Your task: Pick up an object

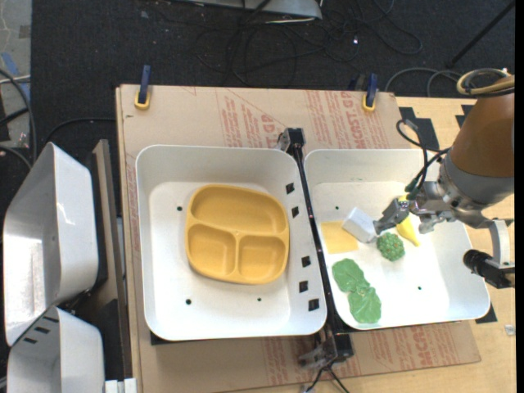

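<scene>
In the right-hand shallow white bin (458, 301), seen from the fixed camera above the cardboard-covered bench (246, 117), the grey arm with its orange band (489, 142) reached in from the right and its claw (399, 214) hung low over a tight cluster of small things; whether the claw was open or closed could not be told from this slant. Just below the claw lay a small green broccoli-shaped toy (391, 247), touching or nearly touching a small yellow piece (408, 232) at its upper right, with a small grey-white wedge-shaped block (359, 224) just to the left, resting on the edge of a flat yellow square slice (338, 237). Further down sat a flat green leaf-shaped toy (357, 288), apart from the cluster. The left-hand white bin (155, 244) held a yellow plastic divided tray (238, 233). Nothing appeared to be lifted, so the pick seemed not yet made. The likely trouble was crowding: a descent between the broccoli and the grey block could nudge one aside or pinch two at once. The round broccoli might roll out of a squeeze, and the flat slice would offer little to grip.
</scene>
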Controlling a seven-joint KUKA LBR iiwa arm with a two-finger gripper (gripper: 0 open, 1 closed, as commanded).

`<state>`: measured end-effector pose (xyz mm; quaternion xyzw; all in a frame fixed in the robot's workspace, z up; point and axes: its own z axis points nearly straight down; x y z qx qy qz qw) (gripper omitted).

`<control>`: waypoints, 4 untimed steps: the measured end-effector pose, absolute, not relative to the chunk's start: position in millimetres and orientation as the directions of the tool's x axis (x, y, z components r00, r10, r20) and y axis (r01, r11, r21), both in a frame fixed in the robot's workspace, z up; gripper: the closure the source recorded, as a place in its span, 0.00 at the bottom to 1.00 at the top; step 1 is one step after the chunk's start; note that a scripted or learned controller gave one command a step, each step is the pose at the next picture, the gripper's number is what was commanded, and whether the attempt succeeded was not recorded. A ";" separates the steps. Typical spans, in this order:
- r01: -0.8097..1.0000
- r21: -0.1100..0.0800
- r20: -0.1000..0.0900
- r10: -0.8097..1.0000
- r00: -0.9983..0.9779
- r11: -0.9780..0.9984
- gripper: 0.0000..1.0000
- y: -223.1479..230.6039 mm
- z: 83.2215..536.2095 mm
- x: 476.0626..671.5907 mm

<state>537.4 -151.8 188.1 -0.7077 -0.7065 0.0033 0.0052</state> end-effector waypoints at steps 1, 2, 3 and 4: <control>1.000 -0.001 0.000 1.000 -0.001 0.001 0.00 -151.7 193.6 540.3; 1.000 -0.004 0.001 1.000 0.001 -0.001 0.00 -153.8 149.7 542.8; 1.000 0.006 -0.004 1.000 0.002 -0.002 0.00 -155.1 101.3 544.7; 1.000 0.016 -0.010 1.000 0.004 -0.004 1.00 -157.0 115.5 547.3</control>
